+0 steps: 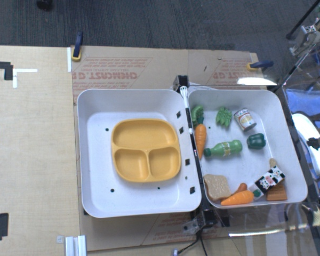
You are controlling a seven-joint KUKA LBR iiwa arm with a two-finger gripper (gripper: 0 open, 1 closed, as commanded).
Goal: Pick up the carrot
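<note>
Two shallow white bins sit side by side on the surface. The left bin (pixel 90 159) carries a single yellow divided tray (pixel 146 149) with nothing in its three compartments. The right bin (pixel 286 143) holds all the toy food, scattered loosely, which suggests a cluttered picking source beside a clear place to set things down.

A carrot (pixel 200 137) lies upright against the right bin's left wall, its green top (pixel 197 114) pointing away from the camera — tight against the wall, so a grasp there looks awkward. A second carrot (pixel 238 198) lies along the near edge, touching a slice of bread (pixel 217 186) and just beside a cow-patterned carton (pixel 269 180).

Also in this bin: a green bottle (pixel 224 149), a leafy green (pixel 223 117), a small can (pixel 245 119) and a green pepper (pixel 256 140).

The gripper's state I cannot tell.
</note>
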